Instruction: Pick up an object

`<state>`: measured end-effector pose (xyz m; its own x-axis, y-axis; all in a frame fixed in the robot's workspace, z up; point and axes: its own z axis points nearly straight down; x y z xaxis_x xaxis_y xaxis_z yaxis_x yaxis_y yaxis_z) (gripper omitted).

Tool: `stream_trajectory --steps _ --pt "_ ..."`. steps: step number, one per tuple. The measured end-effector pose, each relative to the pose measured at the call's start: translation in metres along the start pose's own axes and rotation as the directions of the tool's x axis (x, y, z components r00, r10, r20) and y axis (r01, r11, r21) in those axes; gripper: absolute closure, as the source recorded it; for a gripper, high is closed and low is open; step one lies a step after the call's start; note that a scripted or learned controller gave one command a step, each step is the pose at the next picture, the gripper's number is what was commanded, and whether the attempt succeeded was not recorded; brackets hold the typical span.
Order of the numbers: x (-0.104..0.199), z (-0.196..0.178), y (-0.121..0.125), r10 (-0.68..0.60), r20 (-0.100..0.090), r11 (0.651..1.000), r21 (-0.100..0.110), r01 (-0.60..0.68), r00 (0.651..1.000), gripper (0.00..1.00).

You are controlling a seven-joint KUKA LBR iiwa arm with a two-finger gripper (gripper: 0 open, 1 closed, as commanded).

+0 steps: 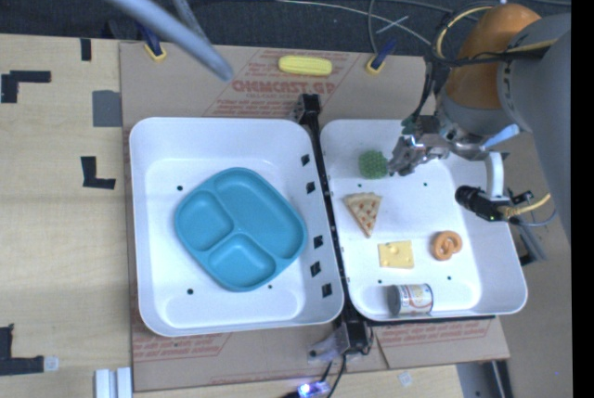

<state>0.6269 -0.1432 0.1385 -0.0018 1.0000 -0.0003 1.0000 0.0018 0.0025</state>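
Green broccoli (373, 164) sitting near the top of the right bin (497, 294), close to the middle wall. Just beside it, on the arm's side, the gripper (406, 157), hanging low and almost touching. Nothing seen between the fingers, so nothing held yet. Open or closed: too dark and small to tell. Broccoli round, no long side, so any turn of the hand would likely do. Probably the thing to grab, being nearest: just a small slide away from the arm and a drop down.

Further down the same bin: a pizza slice (363, 211), point toward the bottom, then a yellow cheese square (396, 254), an orange pretzel (446, 246) and a can (410, 299) lying on its side. Over in the left bin (148, 201), a blue tray (239, 227). Behind the bins, on the cardboard, a yellow banana (304, 65).
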Motion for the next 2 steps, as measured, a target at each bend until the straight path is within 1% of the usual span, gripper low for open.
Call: stream_trajectory --steps 2 --pt "0.000 -0.125 0.012 0.000 0.001 1.000 -0.003 0.000 1.000 1.00"
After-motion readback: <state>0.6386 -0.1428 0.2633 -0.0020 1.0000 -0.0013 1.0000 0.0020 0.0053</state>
